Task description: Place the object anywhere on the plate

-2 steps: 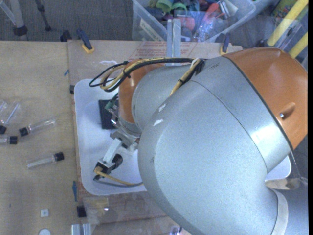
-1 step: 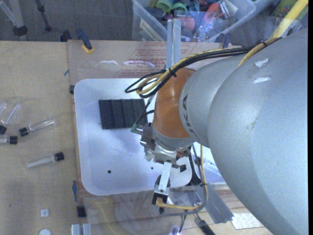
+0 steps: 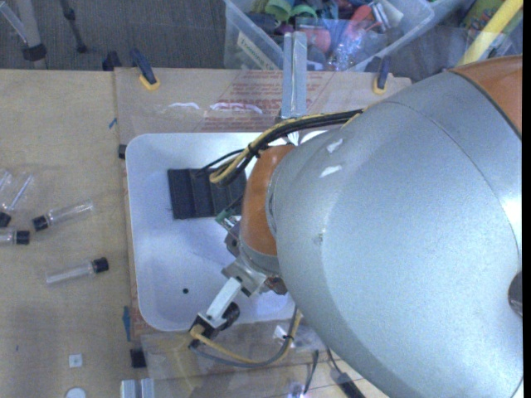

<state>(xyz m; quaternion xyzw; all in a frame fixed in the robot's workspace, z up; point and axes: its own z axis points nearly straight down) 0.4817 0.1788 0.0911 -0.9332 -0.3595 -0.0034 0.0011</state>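
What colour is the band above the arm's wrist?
Orange band, seen best in the camera view.

The arm (image 3: 398, 239) hangs over the bin (image 3: 153, 222), vials (image 3: 66, 214) lying left.

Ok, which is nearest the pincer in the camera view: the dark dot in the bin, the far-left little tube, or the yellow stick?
1. the dark dot, in the white bin, below the pincer
2. the little tube, at the left edge of the bench
3. the yellow stick, top right corner
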